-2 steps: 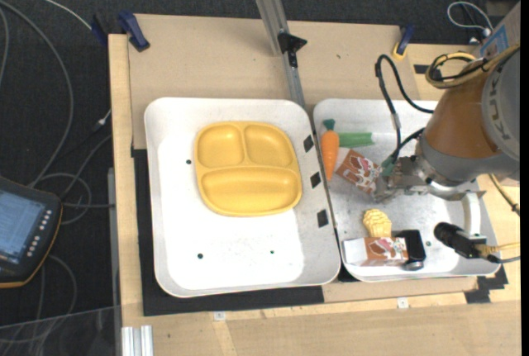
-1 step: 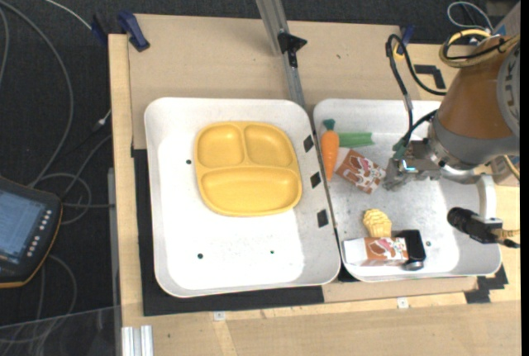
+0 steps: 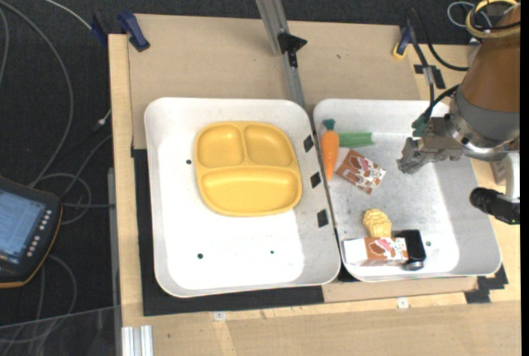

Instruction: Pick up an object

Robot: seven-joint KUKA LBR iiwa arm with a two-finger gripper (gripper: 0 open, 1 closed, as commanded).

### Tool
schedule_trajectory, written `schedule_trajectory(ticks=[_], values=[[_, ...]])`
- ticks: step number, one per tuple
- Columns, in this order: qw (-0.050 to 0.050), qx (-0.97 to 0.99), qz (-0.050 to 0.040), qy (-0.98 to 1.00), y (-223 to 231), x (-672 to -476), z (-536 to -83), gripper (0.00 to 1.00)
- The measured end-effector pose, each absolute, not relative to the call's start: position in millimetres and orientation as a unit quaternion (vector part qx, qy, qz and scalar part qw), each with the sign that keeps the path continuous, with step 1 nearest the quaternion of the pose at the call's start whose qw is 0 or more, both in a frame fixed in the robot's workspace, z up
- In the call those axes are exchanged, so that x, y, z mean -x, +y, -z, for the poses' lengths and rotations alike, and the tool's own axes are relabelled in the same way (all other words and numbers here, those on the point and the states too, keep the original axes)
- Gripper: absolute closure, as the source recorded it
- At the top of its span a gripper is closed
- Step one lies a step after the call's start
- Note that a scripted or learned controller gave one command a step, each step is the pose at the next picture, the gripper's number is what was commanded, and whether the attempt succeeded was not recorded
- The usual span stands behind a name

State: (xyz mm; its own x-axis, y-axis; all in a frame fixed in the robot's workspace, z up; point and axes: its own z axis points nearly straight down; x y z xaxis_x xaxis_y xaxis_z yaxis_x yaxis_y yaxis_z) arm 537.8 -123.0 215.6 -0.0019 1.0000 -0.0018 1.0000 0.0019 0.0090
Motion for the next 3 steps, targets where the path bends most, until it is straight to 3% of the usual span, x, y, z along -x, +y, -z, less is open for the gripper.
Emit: schedule_trajectory(ticks=[1, 2, 3], values=[[0.004, -0.706, -0.0025, 0.708, -121, -544.7, -279, 1.00], [0.002, -0.706, -0.0011, 0.708, -121, -545.5, -290, 1.00], [-0.002, -0.705, 0.0002, 0.709, -70, -557.4, -272, 1.00]])
